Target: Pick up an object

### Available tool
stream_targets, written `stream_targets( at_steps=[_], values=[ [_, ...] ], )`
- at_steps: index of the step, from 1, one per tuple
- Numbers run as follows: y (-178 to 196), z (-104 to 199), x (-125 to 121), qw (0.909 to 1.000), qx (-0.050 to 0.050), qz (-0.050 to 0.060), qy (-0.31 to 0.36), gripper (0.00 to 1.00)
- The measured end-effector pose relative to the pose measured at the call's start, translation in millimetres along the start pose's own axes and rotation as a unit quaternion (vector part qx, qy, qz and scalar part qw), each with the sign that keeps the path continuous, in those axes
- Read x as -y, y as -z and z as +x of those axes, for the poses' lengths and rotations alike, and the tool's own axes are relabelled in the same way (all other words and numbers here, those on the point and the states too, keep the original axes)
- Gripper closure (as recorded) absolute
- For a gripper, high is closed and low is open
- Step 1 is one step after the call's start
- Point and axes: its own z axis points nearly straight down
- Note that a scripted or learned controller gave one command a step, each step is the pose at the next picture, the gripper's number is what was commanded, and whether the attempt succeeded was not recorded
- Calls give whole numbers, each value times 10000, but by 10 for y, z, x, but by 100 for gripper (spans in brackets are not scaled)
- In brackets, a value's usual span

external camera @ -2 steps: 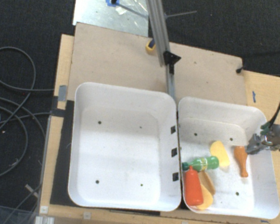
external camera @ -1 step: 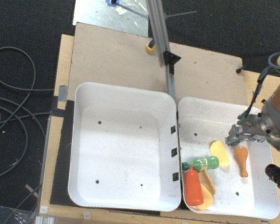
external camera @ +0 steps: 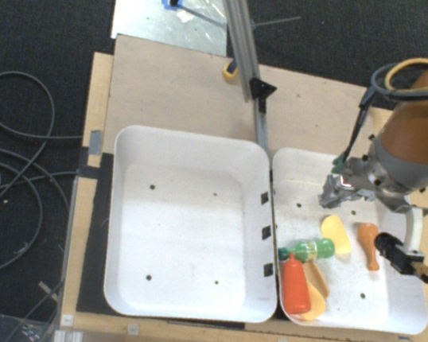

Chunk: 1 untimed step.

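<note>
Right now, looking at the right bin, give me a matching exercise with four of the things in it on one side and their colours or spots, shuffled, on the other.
Things:
1. plastic bottle with a white cap
2. carrot-shaped toy
3. long rounded tube-shaped toy
4. small rounded block

Descriptions:
A. red, near the bin's front edge
B. yellow, just below the gripper
C. green, lying on its side
D. orange, toward the bin's right side

Pairs: 1-C, 2-D, 3-A, 4-B

White bins (external camera: 192, 155); red bottle (external camera: 295, 286); green bottle (external camera: 316, 249); yellow piece (external camera: 336, 231); orange carrot (external camera: 368, 244).
</note>
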Motion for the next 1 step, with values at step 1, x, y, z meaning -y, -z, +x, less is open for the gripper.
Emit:
stream_targets(
  at_steps=[1],
  values=[
    [-80, 529, -237, 10000, -5, 0, 2, 100]
  ],
)
